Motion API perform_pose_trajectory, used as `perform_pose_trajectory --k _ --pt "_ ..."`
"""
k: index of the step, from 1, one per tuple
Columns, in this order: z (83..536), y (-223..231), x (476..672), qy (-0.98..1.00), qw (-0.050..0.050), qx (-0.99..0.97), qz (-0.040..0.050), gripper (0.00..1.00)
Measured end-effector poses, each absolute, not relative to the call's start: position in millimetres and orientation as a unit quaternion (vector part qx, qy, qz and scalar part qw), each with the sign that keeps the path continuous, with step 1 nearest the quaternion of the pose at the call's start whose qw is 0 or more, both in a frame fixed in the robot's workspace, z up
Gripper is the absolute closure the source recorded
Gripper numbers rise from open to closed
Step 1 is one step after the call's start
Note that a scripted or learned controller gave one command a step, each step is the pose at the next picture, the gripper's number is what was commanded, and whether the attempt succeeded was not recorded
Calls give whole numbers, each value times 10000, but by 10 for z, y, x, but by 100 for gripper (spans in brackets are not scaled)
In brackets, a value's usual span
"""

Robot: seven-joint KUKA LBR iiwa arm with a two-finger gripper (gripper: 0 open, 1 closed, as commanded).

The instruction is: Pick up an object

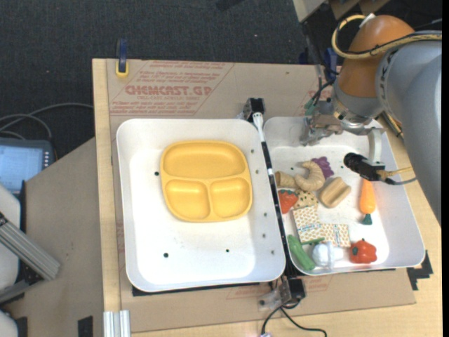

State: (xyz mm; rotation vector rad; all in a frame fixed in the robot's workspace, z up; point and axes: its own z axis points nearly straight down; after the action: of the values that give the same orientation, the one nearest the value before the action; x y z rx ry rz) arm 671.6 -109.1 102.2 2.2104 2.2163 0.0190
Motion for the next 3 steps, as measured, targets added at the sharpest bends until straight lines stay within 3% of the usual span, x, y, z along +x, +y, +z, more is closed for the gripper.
perform_pose_trajectory --k 1,2,3 --pt "1009 -1091 6709 7080 49 7062 51 0" --pt "838 -1217 6659 7066 -6 7076 -9 0" --pt "1219 -2024 6630 7049 42 7093 -2 0"
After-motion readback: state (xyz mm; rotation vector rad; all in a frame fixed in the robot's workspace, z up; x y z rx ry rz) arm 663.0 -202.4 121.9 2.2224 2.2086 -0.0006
